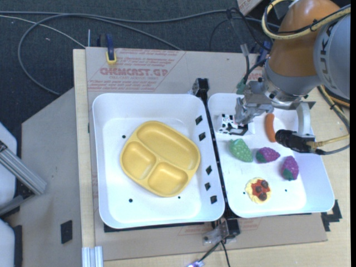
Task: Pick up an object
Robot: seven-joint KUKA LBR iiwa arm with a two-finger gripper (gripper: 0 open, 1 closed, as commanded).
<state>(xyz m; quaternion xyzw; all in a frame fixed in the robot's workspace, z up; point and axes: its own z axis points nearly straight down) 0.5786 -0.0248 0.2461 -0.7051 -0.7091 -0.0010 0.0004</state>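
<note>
Dark carpet with loose cables surrounds a bench topped with a cardboard sheet (139,65), on which 2 shallow white bins sit side by side. One bin (105,149), on the view's left, holds a yellow plate (160,157) with 3 compartments, lying near its middle. A second bin (317,196), on the view's right, holds the small toy foods.

From the right, the grey arm (303,43) with its orange band reaches in over the far part of the second bin. Its gripper (240,124) points down near that bin's far left corner, above a small black-and-white thing there that I cannot make out; whether the gripper is spread or closed cannot be told.

Just nearer the camera than the gripper lies a green toy (241,149). Right of it are a purple toy (267,154) and a second purple toy (290,167). An orange carrot (270,127) lies just right of the gripper. A small pizza toy (258,189) lies nearest the camera, well apart from the gripper.
</note>
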